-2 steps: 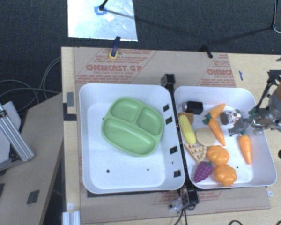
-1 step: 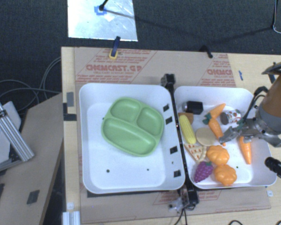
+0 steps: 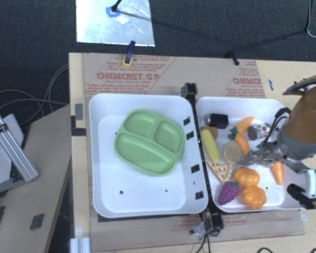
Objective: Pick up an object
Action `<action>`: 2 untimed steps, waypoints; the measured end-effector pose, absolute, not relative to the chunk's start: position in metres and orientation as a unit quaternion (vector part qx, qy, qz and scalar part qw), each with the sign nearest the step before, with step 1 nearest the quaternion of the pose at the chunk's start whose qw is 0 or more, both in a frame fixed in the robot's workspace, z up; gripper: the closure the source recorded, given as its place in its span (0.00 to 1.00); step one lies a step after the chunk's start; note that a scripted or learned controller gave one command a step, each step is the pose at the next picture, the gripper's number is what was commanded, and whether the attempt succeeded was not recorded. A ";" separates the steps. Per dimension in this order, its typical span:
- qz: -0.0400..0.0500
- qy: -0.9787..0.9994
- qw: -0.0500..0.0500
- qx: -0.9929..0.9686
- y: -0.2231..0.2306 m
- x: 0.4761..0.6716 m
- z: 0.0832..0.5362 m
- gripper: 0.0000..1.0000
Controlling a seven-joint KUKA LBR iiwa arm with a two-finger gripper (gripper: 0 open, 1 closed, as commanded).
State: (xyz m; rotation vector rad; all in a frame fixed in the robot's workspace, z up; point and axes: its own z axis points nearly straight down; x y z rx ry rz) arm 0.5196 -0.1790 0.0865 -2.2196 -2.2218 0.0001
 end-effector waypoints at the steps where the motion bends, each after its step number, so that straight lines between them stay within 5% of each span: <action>1: -0.001 -0.708 -0.002 -0.707 -0.180 0.521 0.099 1.00; 2: -0.002 -0.709 -0.003 -0.706 -0.175 0.515 0.158 1.00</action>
